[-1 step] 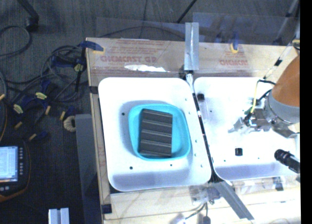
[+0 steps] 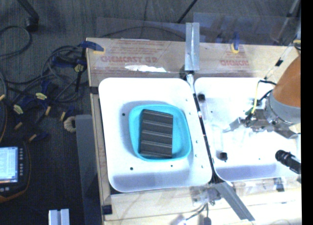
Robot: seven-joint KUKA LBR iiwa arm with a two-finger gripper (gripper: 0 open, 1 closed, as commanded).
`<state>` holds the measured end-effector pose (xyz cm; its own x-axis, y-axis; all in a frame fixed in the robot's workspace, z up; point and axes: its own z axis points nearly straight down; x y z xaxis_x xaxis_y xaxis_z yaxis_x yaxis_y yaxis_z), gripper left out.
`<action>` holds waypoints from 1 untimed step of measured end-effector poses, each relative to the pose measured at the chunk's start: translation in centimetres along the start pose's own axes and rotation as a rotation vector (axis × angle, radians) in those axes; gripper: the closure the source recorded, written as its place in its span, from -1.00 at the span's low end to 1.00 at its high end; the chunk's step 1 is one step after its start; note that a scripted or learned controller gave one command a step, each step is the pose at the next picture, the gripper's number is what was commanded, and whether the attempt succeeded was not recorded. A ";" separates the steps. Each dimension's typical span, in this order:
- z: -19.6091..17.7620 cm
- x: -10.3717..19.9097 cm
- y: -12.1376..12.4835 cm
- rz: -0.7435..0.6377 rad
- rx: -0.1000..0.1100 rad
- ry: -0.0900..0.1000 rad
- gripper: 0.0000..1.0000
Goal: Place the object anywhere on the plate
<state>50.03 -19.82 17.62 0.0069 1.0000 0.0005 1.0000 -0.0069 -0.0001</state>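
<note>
We see two white bins side by side on a bench. The left bin (image 2: 151, 175) has a blue plate (image 2: 183, 136) in it, sitting near the middle. On the plate lies a dark grey block (image 2: 156, 132) with ridges running across it. It lies flat, and it sits fully inside the plate, with blue showing all the way around it. The right bin (image 2: 244, 168) is next to it, and the two bins touch along a dark line in the middle. The robot arm (image 2: 288, 92) comes in from the right side, and we can see its orange band and its grey wrist. The gripper (image 2: 244, 123) is over the right bin, well apart from the plate and the block. It is pale against the white bin and hard to make out, so we cannot tell how it is set. We see nothing held in it. A small dark thing (image 2: 222, 156) sits near the front of the right bin, by the wall between the bins. We cannot tell what it is. Behind the bins there is a brown board (image 2: 142, 57) with red letters on it. On the floor to the left we see a bunch of cables (image 2: 44, 92) and part of a small screen (image 2: 10, 163).
</note>
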 end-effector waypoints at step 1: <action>-8.6 -1.9 4.0 -0.014 -0.001 -0.004 -1.00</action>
<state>54.05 -21.71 26.23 -0.0071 1.0000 -0.0034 1.0000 0.0071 0.0007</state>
